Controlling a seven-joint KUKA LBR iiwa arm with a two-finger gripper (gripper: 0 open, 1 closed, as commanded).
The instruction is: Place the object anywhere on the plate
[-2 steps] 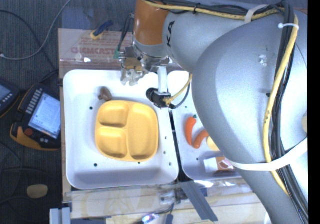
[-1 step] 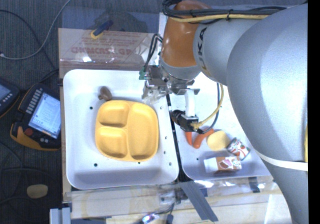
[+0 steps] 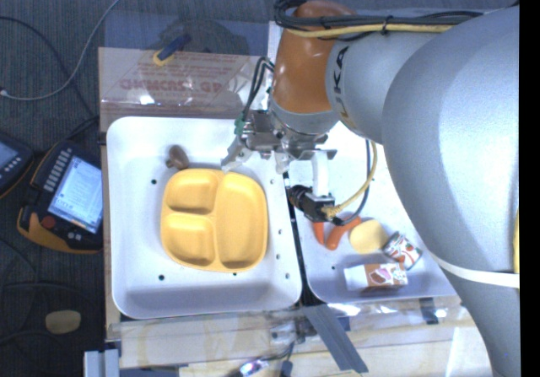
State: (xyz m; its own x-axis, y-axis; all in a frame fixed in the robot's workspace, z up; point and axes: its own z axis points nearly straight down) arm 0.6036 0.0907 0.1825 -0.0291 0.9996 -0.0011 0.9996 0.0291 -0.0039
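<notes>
- Gripper (image 3: 253, 148) hangs over the far edge of the left bin (image 3: 135, 223), by the divider. Whether it's open or closed isn't clear from here.
- Yellow plate (image 3: 215, 219) with 3 compartments sits mid left bin.
- Small brown object (image 3: 177, 156) lies in the left bin, just beside the plate's far-left corner and off the plate.
- Right bin (image 3: 322, 272) holds 4 things: orange carrot (image 3: 333, 234), yellow fruit (image 3: 366, 236), can (image 3: 402, 251) and packet (image 3: 375, 276) nearest.
</notes>
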